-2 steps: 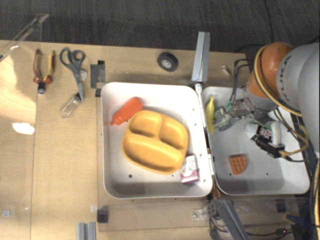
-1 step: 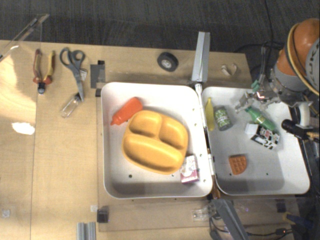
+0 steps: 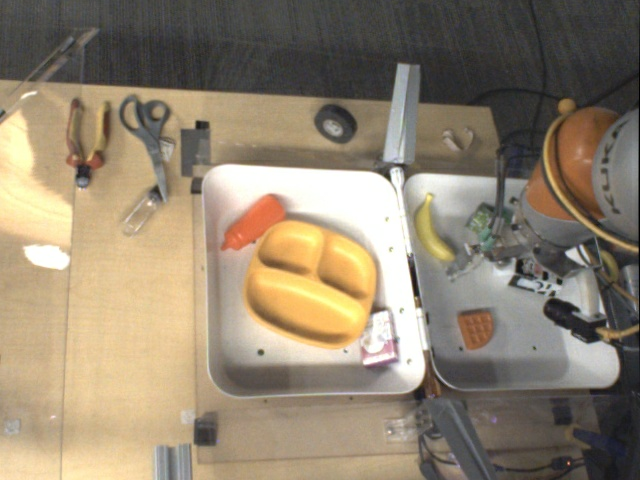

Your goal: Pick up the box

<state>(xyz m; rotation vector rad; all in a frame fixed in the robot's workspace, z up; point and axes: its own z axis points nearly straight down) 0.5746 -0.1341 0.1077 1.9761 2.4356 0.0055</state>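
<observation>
White and pink, the small box [image 3: 379, 338] lies untouched in the left bin's [image 3: 225, 298] near right corner beside a yellow tray [image 3: 310, 283], while the gripper [image 3: 470, 256], seemingly spread and empty, hangs over the right bin [image 3: 530, 373], so picking remains undone.

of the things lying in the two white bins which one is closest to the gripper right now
The banana, in the right bin, lies just left of the gripper. The brown waffle sits lower down; the box, yellow tray and orange bottle are in the left bin.

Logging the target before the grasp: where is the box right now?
The box lies in the left bin, near its lower right corner, against the yellow divided tray.
</observation>
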